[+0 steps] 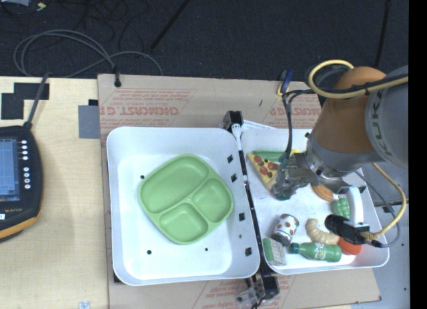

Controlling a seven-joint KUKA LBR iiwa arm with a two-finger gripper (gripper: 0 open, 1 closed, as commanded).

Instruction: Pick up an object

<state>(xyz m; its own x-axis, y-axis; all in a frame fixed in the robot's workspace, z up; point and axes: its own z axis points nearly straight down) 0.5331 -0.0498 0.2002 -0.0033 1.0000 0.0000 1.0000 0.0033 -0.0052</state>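
Here the table [67, 247] carries two white bins side by side. The left bin [127, 167] holds a green divided plate [185, 197]. The right bin [267, 137] holds the small things, and the arm [350, 124] reaches over it from the right.

The claw [285, 184] hangs low over the upper middle of the right bin, just beside the pizza slice [265, 166], and may be touching its lower edge. Whether the claw is apart or together I cannot tell; it is dark and seen from above, and nothing shows between its tips.

The likely target is the pizza slice, flat on the bin floor near the dividing wall. Other candidates lie lower: a green bottle [319, 252] on its side, a tan croissant [320, 231] above it, and a small round patterned thing [287, 224] to their left.

A flat slice is hard to pinch. To do this well, the claw should centre over the slice, straddle its narrow width, press down to the floor, then close and lift straight, clear of the wall.
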